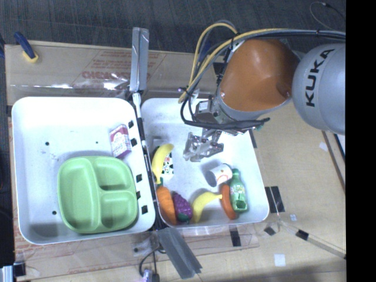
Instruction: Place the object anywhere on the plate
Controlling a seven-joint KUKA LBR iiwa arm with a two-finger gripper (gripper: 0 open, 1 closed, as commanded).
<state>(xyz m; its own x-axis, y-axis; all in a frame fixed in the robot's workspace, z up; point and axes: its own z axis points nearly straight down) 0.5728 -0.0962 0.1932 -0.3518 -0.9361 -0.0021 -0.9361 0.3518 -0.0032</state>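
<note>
Nearest: carrot [165, 203], grapes [181, 206], banana [205, 202] and green bottle [237, 194] crowd the right bin's [254, 157] front. Green plate [97, 194] sits in the left bin [26, 157]. End effector [202, 147], state indeterminate, hovers above bare floor; crowding risks a misgrasp.

Single fixed overhead camera, slanted down, both bins [35, 157] in frame.
</note>
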